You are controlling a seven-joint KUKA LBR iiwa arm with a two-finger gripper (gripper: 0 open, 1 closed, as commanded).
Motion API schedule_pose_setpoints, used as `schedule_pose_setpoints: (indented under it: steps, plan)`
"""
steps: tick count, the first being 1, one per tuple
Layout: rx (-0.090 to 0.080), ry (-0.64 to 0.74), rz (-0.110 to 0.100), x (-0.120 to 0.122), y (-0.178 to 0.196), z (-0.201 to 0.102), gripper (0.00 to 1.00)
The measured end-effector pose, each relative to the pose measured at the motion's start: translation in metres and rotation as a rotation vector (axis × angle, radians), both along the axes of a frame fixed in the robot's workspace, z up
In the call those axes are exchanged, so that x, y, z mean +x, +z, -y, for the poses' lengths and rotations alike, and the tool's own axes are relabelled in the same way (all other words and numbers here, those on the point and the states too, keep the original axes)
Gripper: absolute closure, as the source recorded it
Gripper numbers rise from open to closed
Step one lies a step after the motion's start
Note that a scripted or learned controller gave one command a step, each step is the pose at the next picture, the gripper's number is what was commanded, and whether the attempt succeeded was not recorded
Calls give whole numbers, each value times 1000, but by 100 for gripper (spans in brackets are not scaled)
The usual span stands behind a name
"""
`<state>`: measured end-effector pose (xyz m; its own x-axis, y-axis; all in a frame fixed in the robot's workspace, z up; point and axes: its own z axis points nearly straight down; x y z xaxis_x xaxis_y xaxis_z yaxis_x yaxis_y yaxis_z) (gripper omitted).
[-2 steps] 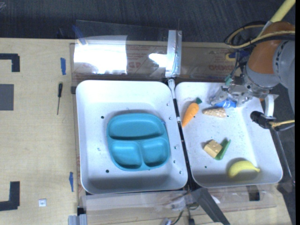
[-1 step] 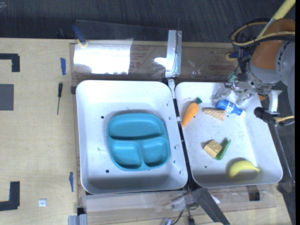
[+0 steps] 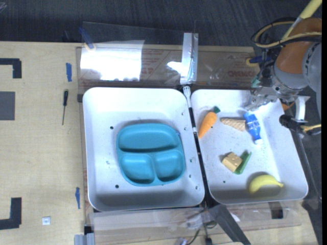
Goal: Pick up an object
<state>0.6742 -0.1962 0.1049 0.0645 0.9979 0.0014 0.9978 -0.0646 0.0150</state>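
The right bin holds several toys. An orange carrot lies at its left wall, with a tan cone-shaped piece beside it. A small blue bottle lies near the back, a yellow cheese wedge and a green stick sit mid-bin, and a yellow banana rests at the front. My gripper hangs over the bin's back right, just above the top end of the blue bottle. The orange-banded wrist rises behind it.
A blue divided plate lies in the left bin. A clear plastic panel stands behind the bins. Yellow and black cables loop by the arm. A black part overhangs the right bin's right rim.
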Motion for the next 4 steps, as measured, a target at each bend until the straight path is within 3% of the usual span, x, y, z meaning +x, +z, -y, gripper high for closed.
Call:
schedule_pose_setpoints:
  steps: [1, 2, 3, 4]
  plan:
    - [5, 2, -4, 0, -1, -2, 0]
    - [-2, 32, -13, -53, -19, -3, 0]
    - [-3, 30, -6, -51, -6, -2, 100]
    - [-2, 123, 0, -99, 116, -83, 100]
